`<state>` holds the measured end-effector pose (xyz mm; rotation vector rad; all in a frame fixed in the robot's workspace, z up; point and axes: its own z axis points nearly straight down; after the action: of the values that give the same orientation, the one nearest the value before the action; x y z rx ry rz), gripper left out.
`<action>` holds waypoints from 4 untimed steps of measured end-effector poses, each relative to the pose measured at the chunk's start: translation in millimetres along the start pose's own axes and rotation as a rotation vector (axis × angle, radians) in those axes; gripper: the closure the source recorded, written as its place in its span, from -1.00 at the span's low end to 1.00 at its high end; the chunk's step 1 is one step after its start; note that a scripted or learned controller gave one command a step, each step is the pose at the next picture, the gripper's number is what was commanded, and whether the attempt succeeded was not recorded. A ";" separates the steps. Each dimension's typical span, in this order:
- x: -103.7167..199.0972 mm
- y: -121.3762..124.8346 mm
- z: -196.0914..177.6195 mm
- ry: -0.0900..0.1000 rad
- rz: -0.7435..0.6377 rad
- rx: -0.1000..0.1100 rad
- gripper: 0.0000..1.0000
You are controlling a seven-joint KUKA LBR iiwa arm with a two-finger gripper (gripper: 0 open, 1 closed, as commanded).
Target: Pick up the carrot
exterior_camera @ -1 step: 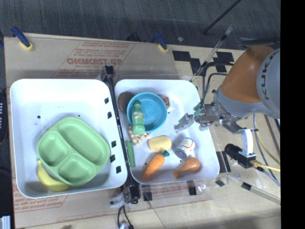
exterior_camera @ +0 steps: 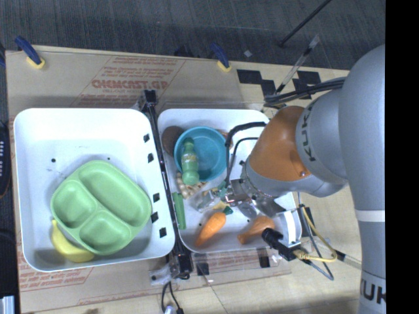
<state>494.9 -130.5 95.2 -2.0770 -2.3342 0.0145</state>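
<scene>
Grey arm reaching in from right, orange-banded wrist bent down, gripper low

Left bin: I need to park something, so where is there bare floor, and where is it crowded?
The left bin has bare floor across its far half, between its far rim and the green divided plate. The right bin is crowded: blue bowl, carrot and the arm fill most of it.

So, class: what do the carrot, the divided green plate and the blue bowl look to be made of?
Carrot: probably toy plastic, smooth even orange, green top.
Green plate: likely matte moulded plastic, uniform colour, rounded compartments.
Blue bowl: seemingly plastic, one flat colour, soft sheen.
</scene>
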 end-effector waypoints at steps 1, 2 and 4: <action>17.0 -17.6 5.6 -0.002 -0.308 -0.006 -1.00; 16.5 -17.5 -3.7 -0.001 -0.316 -0.001 1.00; 44.6 -14.7 -96.0 -0.008 -0.180 -0.012 -1.00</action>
<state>476.9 -88.4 191.7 -1.8660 -2.5218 0.0063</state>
